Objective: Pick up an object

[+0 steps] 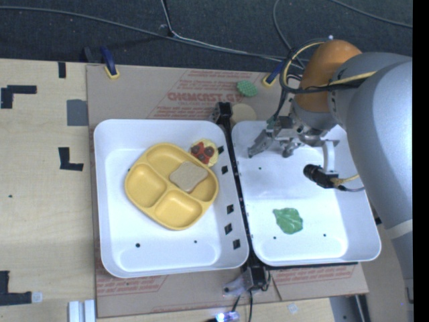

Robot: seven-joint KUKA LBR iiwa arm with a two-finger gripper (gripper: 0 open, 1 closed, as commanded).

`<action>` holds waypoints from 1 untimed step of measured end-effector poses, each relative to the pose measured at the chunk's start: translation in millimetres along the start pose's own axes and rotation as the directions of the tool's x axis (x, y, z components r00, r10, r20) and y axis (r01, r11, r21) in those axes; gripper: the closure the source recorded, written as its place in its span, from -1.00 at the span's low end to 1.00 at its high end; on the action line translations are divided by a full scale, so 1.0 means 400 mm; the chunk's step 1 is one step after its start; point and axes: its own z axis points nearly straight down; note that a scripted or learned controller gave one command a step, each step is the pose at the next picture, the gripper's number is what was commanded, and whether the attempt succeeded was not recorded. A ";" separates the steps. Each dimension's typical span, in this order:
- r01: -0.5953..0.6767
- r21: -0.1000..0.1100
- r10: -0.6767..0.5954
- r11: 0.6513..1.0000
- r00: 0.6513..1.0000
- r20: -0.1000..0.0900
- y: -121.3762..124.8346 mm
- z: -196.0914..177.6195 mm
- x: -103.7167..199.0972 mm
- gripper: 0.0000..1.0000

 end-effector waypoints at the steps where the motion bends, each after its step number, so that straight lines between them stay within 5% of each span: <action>1: 0.001 -0.002 -0.001 1.000 1.000 0.001 0.002 -0.030 0.001 1.00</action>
